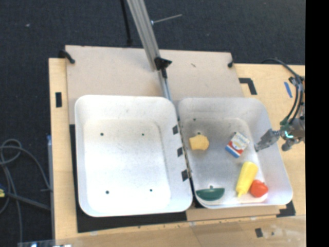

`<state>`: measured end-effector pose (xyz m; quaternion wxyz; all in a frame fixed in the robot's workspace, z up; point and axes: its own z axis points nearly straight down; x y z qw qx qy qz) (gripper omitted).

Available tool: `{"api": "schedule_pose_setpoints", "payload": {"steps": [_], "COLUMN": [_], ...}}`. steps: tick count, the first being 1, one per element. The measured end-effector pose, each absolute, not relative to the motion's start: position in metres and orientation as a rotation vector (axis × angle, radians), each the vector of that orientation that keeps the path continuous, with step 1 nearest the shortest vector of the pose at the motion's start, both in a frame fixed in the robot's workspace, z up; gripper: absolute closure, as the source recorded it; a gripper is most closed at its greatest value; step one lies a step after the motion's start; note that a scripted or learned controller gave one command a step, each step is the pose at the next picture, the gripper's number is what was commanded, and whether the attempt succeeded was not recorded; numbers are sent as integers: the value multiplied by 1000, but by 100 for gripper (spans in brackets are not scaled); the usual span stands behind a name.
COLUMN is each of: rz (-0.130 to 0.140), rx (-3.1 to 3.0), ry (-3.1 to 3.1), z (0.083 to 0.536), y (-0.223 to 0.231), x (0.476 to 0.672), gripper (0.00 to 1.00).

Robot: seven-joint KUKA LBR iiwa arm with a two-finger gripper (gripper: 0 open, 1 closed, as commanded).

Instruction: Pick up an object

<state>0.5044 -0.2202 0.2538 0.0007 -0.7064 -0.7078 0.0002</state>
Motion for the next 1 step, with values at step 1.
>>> {"api": "schedule_pose_setpoints", "payload": {"steps": [1], "rz": [-3], "rx": [-2220], "ry": [-2226], "z": [256], "y": [-220], "x": [505], "gripper": [0]}}
